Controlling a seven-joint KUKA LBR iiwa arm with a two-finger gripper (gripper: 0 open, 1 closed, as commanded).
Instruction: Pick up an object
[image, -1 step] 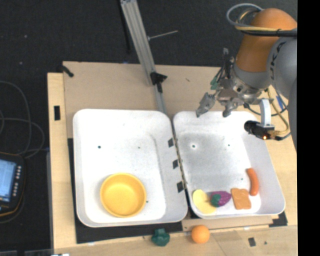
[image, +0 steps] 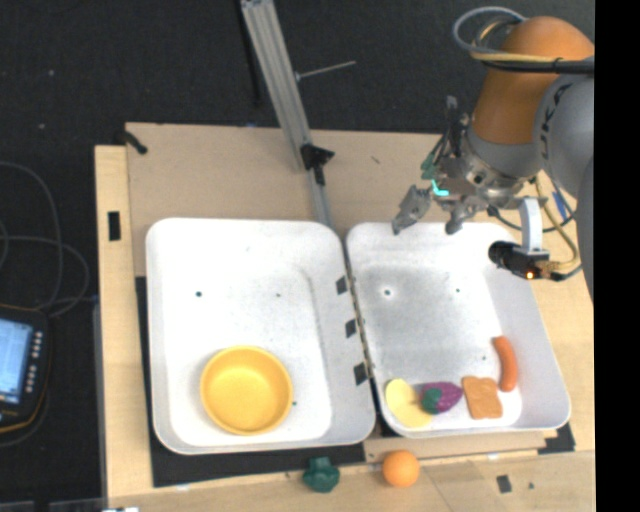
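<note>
My gripper (image: 432, 216) hangs over the far edge of the right bin (image: 440, 310), open, with nothing between its two spread fingers. Along that bin's near edge lie a pale yellow disc (image: 401, 401), a purple and green piece (image: 438, 398), an orange-brown slab (image: 483, 397) and a red-orange sausage (image: 506, 362). All of them lie well below the gripper in the view. A yellow bowl (image: 246, 389) sits in the left bin (image: 240, 300) near its front.
An orange ball (image: 400, 468) and a small green object (image: 321, 475) rest on the bench in front of the bins. A grey metal pole (image: 290, 110) slants down to the gap between the bins. A screen device (image: 18, 365) sits at the far left.
</note>
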